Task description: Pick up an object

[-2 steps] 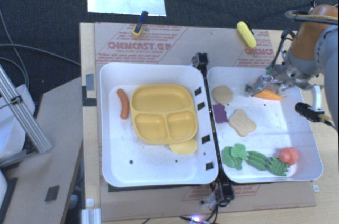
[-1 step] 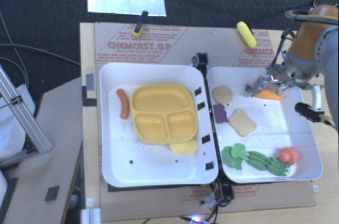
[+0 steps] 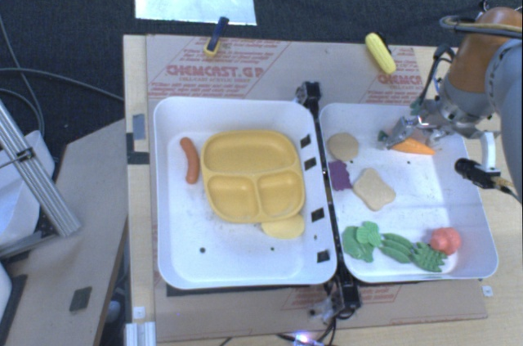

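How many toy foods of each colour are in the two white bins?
Orange or red: 3, the sausage, the carrot piece and the tomato
Tan: 2, the cookie and the bread slice
Green: 3, the leafy greens, the pea pod and the small green piece
Purple: 1, the purple piece
Yellow: 1, the yellow disc poking out under the yellow tray
Total: 10

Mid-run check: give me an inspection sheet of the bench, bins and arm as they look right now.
Surface: two white bins, left bin, right bin, on printed cardboard.
Job's things: orange wedge under the gripper; tan slice, round cookie, purple piece, greens, red piece.
Clutter: yellow tray, sausage, corn outside bins.
Gripper: low over the wedge; grip unclear.
Cables: black leads at left.
Surroundings: dark floor.
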